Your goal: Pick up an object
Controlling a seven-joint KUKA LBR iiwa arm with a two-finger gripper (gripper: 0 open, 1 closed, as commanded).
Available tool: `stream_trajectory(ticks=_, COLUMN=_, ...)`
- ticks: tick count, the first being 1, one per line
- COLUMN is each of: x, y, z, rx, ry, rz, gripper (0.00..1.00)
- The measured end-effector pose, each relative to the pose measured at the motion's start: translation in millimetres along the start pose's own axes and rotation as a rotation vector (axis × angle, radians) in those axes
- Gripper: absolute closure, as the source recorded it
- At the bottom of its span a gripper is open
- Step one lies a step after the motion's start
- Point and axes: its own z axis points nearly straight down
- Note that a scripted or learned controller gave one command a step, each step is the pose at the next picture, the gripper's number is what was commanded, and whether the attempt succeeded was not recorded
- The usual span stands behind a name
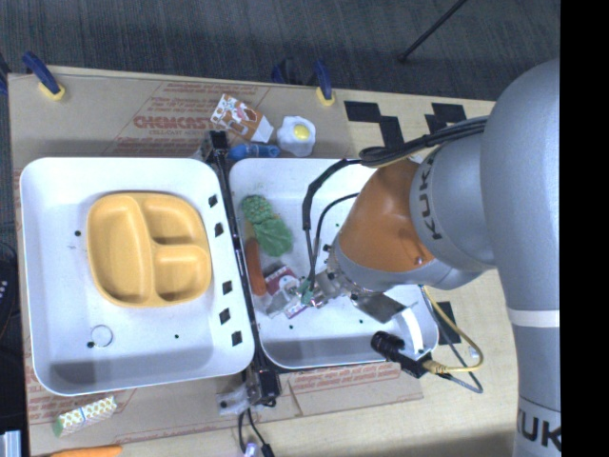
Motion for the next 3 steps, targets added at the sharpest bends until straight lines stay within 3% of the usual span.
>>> stream_trajectory(ticks=1, x=46.1, y=6.8, z=-100.1, rx=-0.002, ry=-0.004, rz=-0.367, gripper=0.00)
stream_trajectory(ticks=2, x=82.0, y=16.7, z=-99.7, rx=0.000, ry=-0.002, rz=-0.507, gripper=0.00)
stream_trajectory(ticks=3, x=103.0, y=20.5, z=-99.6, rx=0.002, ry=-0.002, rz=-0.949, gripper=0.00)
